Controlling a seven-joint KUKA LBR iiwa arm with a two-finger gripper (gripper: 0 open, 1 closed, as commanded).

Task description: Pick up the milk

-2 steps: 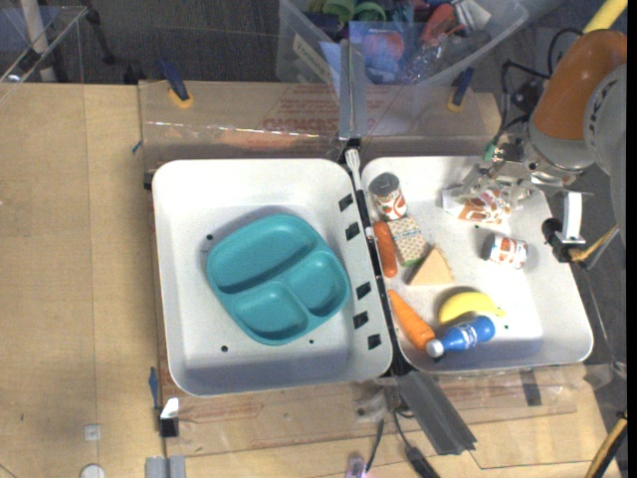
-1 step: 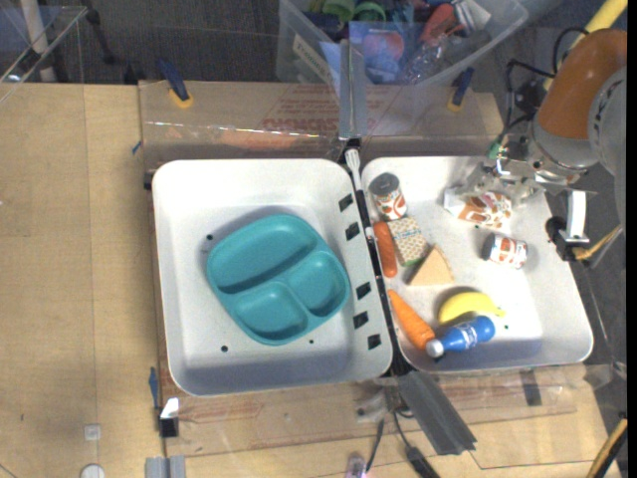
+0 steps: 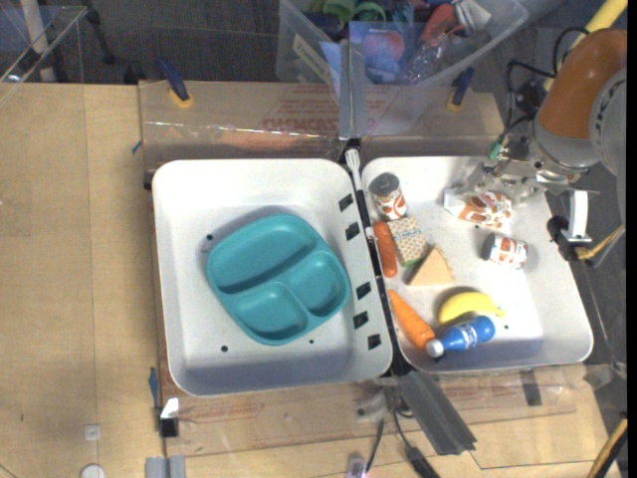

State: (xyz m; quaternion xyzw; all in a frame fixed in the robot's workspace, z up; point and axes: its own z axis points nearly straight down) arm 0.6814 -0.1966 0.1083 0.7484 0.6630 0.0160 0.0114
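Observation:
The milk (image 3: 480,208) is a small white carton with orange-brown markings, lying on its side in the far part of the right bin (image 3: 557,312). My gripper (image 3: 497,170) hangs at the carton's far edge, just above or touching it; the view does not show which. The grey arm with its orange band (image 3: 582,83) reaches in from the upper right.
Near the milk lies a small white-and-orange can (image 3: 508,252). Also in the right bin: an upright can (image 3: 387,198), a patterned box (image 3: 406,235), two carrots (image 3: 385,250) (image 3: 410,318), a cheese wedge (image 3: 434,268), a banana (image 3: 468,305) and a blue bottle (image 3: 464,335). A teal divided plate (image 3: 277,277) sits in the left bin (image 3: 179,207).

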